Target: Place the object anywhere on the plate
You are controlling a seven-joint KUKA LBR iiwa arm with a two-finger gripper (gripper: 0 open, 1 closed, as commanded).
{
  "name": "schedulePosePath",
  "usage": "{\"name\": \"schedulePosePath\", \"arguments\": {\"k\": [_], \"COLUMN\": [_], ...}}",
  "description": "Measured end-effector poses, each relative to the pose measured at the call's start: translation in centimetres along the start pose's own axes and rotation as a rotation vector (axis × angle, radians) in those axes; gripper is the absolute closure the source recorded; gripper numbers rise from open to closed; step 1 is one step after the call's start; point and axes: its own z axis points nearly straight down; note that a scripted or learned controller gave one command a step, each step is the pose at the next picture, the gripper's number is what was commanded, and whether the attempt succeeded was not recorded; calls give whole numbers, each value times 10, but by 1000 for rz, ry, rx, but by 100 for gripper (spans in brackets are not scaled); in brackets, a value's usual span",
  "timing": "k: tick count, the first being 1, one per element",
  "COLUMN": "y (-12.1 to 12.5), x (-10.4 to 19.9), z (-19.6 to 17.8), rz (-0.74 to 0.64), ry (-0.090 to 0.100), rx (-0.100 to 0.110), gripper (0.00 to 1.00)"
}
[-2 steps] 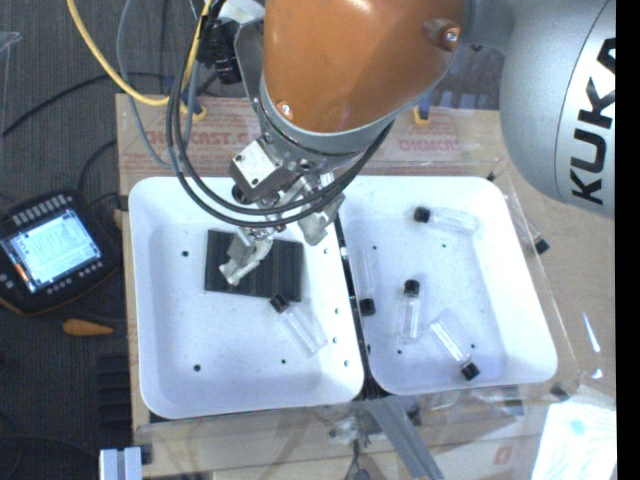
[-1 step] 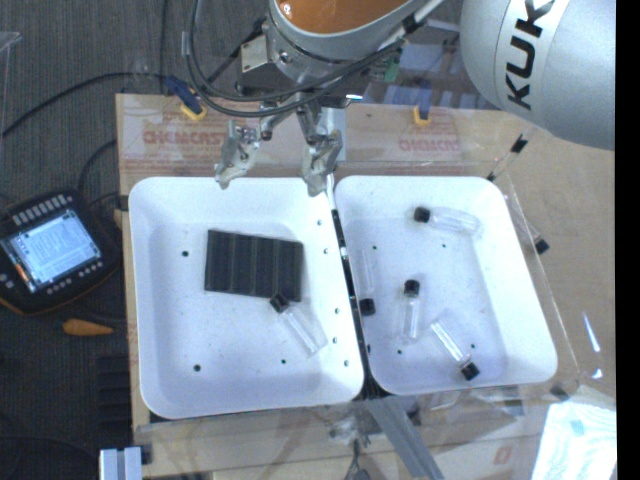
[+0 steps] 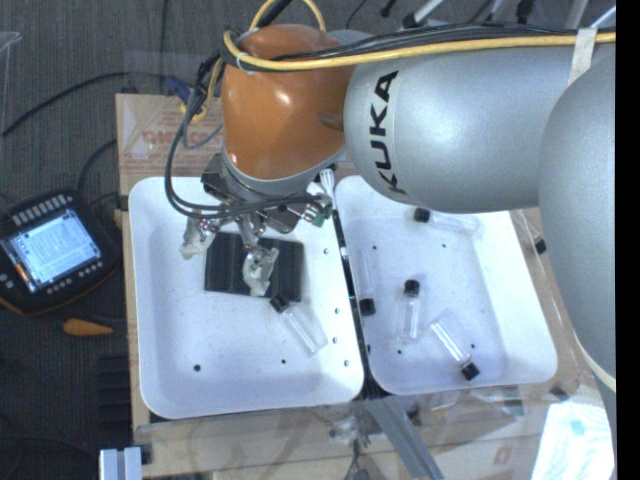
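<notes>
Camera view, slanting down on two white bins set side by side on the tabletop. Reaching in from the right, the grey arm (image 3: 470,118) with its orange band (image 3: 280,98), ending in the tool (image 3: 228,253) low over the left bin (image 3: 170,368). Directly under the tool, a dark flat plate (image 3: 225,268) lying on the bin floor. One metal finger (image 3: 262,266) down over the plate, another (image 3: 192,238) out past the plate's left edge, so spread fairly wide, with nothing visibly between them. Just beside the plate, below and right of the tool, a clear vial (image 3: 298,323) with a dark cap lying on its side, the cap touching or just overlapping the plate's corner and the glass body off it on the white floor. Likely the task's object, though hard to be sure. Well off to the right of the tool, in the right bin (image 3: 530,358), several more vials (image 3: 450,343) scattered about.

Judged from this: either a release just made, or a grasp not yet begun; no way to tell which. If the vial counts as off the plate, next move calls for shifting toward the vial, dropping the spread tips to either side of its body, closing, lifting and setting it back squarely on the dark plate
</notes>
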Motion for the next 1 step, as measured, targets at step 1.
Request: {"name": "schedulePosePath", "arguments": {"k": [1], "y": [-3], "x": [-5], "z": [140], "rz": [332], "ry": [0], "rx": [1], "gripper": [0]}}
